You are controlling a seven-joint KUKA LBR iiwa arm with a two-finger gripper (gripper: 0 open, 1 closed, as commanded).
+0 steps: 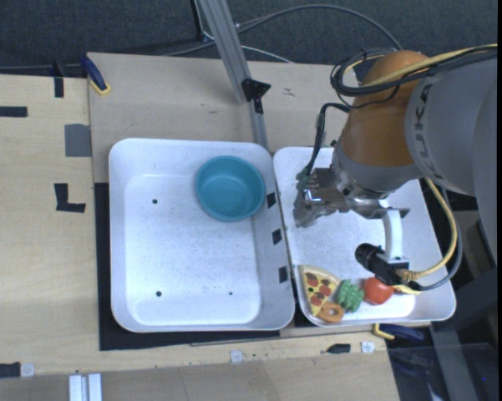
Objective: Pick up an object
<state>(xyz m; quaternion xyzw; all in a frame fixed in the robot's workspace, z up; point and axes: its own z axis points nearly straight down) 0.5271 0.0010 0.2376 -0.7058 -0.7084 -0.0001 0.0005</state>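
Left bin (142,249): white, holding 1 blue bowl (230,188) upright near its far right corner.
Right bin (430,307): white; along its near edge lie a toy pizza slice (317,289), a green toy vegetable (348,293) and a red toy tomato (377,291), side by side.
Gripper (307,211): low over the right bin's left part; its grip state cannot be told.
Arm (384,140): enters from the right, orange band above the wrist.
Writing: none legible.

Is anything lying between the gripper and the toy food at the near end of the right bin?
Nothing visible. The gripper hangs over bare white floor of the right bin; the pizza slice, green piece and red piece lie nearer the camera, unobstructed.
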